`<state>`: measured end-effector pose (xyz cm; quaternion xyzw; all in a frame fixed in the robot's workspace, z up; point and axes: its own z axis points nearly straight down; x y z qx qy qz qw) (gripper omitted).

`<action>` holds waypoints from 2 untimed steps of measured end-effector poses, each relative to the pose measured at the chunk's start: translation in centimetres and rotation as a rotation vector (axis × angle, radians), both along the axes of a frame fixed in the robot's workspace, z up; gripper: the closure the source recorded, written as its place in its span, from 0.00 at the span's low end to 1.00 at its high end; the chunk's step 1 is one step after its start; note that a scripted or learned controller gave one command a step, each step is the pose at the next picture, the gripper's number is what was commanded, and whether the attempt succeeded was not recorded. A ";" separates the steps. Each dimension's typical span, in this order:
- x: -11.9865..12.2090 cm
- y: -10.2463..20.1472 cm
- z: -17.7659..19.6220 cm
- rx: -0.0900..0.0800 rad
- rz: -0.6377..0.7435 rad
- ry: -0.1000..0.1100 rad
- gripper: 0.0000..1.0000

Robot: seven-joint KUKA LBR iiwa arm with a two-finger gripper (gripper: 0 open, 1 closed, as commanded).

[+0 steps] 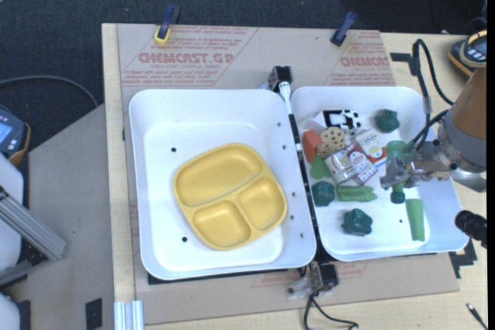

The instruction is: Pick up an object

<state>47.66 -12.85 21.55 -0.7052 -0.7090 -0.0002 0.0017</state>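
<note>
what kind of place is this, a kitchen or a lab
Most likely a robotics lab. A grey arm reaches over two white bins clamped to a board on a bench, one holding a yellow divided plate, the other small toy items, with cables on the floor.

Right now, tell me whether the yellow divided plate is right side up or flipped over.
Right side up: the yellow plate in the left bin shows three hollow compartments facing upward.

We see two white bins (pixel 147 166) on a tan bench (pixel 232 50) printed with red lettering. A yellow divided plate (pixel 230 195) lies at centre-left. At right lie dark green toys (pixel 356 221), a light green stick (pixel 416 219), an orange piece (pixel 311 144) and a black-and-white checked tag (pixel 340 119).
</note>
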 end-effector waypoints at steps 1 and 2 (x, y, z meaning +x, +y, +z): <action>0.7 6.0 -0.3 0.001 0.002 0.000 1.00; 0.2 9.2 2.0 -0.002 0.000 -0.006 1.00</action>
